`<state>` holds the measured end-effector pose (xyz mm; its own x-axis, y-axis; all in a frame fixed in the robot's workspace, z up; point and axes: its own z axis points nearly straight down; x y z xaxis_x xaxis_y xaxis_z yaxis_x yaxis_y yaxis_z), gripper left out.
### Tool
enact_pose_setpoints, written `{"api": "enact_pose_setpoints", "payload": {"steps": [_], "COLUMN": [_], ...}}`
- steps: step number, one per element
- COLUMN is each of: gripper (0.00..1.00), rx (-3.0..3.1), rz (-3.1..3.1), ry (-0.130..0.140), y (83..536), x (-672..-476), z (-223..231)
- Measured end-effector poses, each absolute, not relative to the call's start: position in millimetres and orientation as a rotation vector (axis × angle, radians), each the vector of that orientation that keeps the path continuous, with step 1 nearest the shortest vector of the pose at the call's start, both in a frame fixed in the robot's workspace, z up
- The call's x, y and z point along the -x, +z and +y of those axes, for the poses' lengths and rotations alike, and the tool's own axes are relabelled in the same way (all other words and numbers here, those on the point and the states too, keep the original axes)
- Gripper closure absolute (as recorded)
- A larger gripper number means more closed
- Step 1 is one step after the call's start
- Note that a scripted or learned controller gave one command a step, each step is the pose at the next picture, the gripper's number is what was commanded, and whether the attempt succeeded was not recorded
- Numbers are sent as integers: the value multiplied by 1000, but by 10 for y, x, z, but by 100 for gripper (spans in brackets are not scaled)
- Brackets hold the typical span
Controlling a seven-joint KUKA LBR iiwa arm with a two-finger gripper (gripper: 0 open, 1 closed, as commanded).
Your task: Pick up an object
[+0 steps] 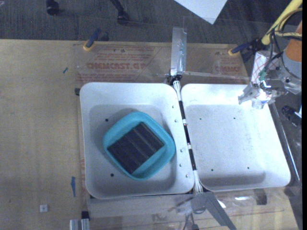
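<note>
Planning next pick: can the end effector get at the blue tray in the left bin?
Probably yes. The blue tray lies alone and uncovered in the left bin; the end effector sits over the right bin's far corner.

The grey arm with its orange band [293,51] is cut off by the right edge, and its small metallic two-finger gripper [253,96] — over the right white bin's far rim [225,86] — is too small and blurred to read the jaws' spacing.

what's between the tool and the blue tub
In the camera view, bare floor of the right bin and the divider between bins separate the tool from the blue tub.
</note>
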<state>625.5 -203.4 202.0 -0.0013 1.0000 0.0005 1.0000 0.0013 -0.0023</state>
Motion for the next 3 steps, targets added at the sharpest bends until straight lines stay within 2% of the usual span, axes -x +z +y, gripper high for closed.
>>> {"api": "enact_pose_setpoints", "payload": {"steps": [1, 2, 3], "gripper": [0, 0, 100], "rx": [2122, 1568, 1563], "rz": [-2321, -2686, -2682], "ry": [1, -3, -1], "y": [1501, 882, 964], "x": [-6609, -6635, -6626], "z": [-2172, -2158, -2141]}}
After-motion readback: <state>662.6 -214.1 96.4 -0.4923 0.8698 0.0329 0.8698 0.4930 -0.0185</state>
